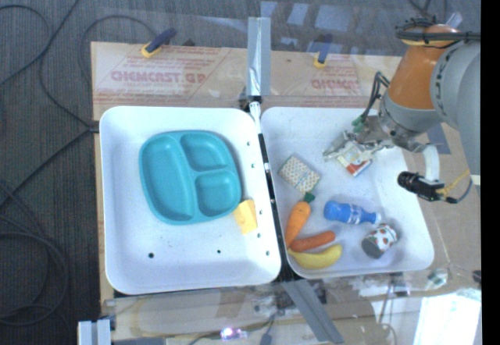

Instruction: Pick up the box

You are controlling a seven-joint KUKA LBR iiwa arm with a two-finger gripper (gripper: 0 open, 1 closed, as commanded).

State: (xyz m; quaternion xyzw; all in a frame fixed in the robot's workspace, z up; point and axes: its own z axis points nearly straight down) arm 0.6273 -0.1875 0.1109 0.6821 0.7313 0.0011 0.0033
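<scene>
On the desk [180,78], which is a light brown board with faded red print, two white bins stand side by side. A yellow clamp [156,43] sits on its far edge at the left and a smaller one [319,58] further right, with a metal bar [258,55] between them. Around the desk is a grey carpet floor [47,203] with black and white cables lying on it.

The left bin [117,257] holds a teal divided plate [187,176], and a small yellow block [246,216] lies just beside the plate's near right corner.

The box [299,173], small with a fine checked pattern, lies flat in the right bin [414,257], near the bin's left wall. Near it lie a carrot [297,220], a red pepper [312,241] and a banana [316,257]. To the right of these are a blue bottle [351,214] on its side and a round grey and red object [379,240].

My gripper [353,147] is over the far part of the right bin, right of the box and apart from it, just above a white and red packet [358,165]. I cannot tell if the gripper is open or closed, or if it touches the packet.
</scene>
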